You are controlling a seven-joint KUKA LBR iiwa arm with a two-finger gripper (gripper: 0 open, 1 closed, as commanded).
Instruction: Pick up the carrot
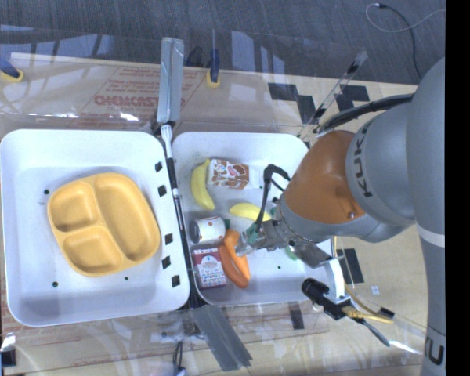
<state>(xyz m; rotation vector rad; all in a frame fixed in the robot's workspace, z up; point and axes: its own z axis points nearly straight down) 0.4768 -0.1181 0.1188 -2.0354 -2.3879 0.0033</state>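
Camera view: carrot (235, 263) touching fingers (254, 237).

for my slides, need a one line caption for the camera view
KUKA arm's end effector poised over the carrot in the right bin; yellow divided plate in the left bin.

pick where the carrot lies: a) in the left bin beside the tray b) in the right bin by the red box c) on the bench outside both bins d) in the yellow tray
b: the carrot lies in the right bin, up against the red box, with the gripper just above it.
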